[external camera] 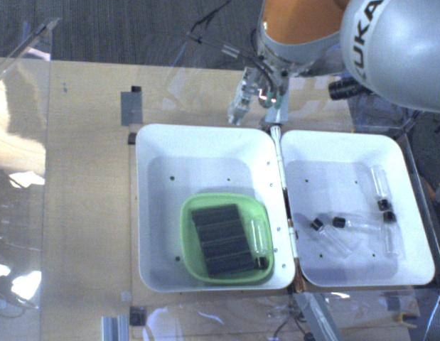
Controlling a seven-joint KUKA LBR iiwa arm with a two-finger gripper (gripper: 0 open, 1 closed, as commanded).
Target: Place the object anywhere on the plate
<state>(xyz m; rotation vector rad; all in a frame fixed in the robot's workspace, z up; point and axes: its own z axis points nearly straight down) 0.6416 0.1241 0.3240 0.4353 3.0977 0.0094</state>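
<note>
A green plate (pixel 195 208) sits in the front half of the left bin (pixel 156 190). On it lie a black ridged block (pixel 221 241) and, along its right side, a clear tube (pixel 256 234). Several clear tubes with black caps (pixel 347 226) lie in the right bin (pixel 411 261). My gripper (pixel 257 105) hangs above the back rims where the two bins meet, well away from the plate. Its two pale fingers (pixel 239 107) stand apart, open, with nothing between them.
The grey arm with its orange band (pixel 305 6) fills the upper right. A small grey bracket (pixel 131 107) sits on the wooden bench behind the left bin. Cables run across the dark floor at the back.
</note>
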